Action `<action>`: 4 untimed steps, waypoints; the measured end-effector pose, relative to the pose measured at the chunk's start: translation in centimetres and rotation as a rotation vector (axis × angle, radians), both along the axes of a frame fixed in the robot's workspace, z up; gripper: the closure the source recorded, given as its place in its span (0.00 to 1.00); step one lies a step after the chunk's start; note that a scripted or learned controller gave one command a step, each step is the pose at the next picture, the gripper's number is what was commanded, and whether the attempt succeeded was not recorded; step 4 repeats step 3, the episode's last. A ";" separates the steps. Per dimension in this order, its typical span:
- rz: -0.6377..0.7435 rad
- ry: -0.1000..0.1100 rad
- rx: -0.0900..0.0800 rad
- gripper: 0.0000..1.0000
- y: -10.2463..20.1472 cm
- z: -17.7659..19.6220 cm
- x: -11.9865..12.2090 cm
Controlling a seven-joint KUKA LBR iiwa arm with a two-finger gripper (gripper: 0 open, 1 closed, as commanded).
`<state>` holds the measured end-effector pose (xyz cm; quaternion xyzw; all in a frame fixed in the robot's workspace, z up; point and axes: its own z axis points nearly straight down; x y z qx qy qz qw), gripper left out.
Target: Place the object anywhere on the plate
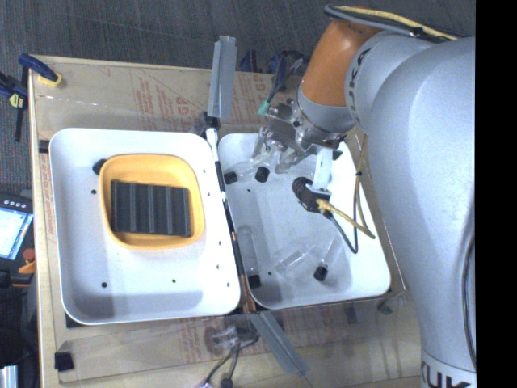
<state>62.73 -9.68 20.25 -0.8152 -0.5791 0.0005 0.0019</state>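
Note:
A yellow plate (145, 166) with a dark ridged centre lies in the left bin (81, 281). In the right bin (367, 277) lie several clear plastic pieces with black caps: one (321, 272) near the front right, a clear tube (245, 245) along the left wall, and small black-capped pieces (261, 173) at the back left. My gripper (271, 153) hangs low over the back left corner of the right bin, just above those small pieces. I cannot make out anything held in it.
The arm's grey body and orange band (335, 55) cover the right bin's back right. A black cable with a yellow end (323, 204) dangles from the wrist over the bin's middle. A metal divider (222, 75) stands behind the bins.

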 end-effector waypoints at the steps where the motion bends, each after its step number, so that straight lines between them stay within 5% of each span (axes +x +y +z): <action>1: 0.177 0.000 -0.002 1.00 5.9 3.6 2.2; 2: 0.387 0.003 0.000 1.00 8.2 -1.2 0.1; 3: 0.386 0.003 -0.001 0.00 8.1 -1.2 0.1; 4: 0.386 0.003 -0.001 0.00 8.1 -1.2 0.1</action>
